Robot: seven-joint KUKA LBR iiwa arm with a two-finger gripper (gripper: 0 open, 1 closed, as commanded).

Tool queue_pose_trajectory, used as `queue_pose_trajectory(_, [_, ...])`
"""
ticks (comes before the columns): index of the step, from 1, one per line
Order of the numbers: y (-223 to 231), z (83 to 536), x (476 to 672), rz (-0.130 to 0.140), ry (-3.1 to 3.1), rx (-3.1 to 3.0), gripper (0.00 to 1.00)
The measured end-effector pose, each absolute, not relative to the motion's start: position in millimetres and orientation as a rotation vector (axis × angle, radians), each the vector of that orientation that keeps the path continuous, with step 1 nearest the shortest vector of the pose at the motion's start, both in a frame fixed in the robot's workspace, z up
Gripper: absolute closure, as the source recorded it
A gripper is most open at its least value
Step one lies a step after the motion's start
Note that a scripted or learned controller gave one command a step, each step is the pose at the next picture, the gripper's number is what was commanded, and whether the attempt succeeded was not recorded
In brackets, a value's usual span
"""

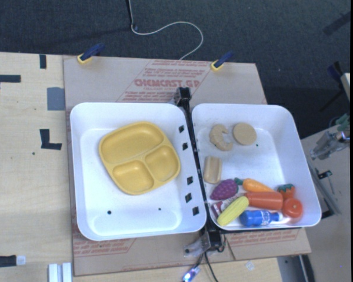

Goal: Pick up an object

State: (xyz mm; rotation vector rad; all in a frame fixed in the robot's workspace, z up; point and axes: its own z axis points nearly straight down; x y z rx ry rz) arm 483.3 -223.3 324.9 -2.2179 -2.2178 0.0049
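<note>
Arm barely in frame: grey metallic bit at far right edge, mid-height, approx where the gripper sits, outside the right bin. Too blurred/small to tell how the tool is set or whether it has hold of anything; nothing visibly in it.

Key relation: all pickable stuff lies left + slightly below the tool, inside the right bin. Nearest cluster is lower right of frame: tomato, red pepper-ish piece, carrot, blue bottle, corn, purple grapes. These are packed touching each other, long axes mostly running left-right w/ slight tilt; corn is diagonal.

Easier targets, imo: round cookie and bitten cookie/bread piece in upper part of bin, apart from the pile; tan block stands alone near the divider, long axis roughly vertical in frame.

Left bin has a yellow divided plate, far from the tool.

Pose: arm parked off to the side, not over either bin. Next move likely needs a reach left across the bin's right wall, then descent. Task not yet started, judging by layout.
</note>
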Motion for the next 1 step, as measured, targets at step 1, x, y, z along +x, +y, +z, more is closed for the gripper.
queue_pose_trajectory(1, [-223.1,338.4,484.2,0.002,-2.224,-2.220,1.00])
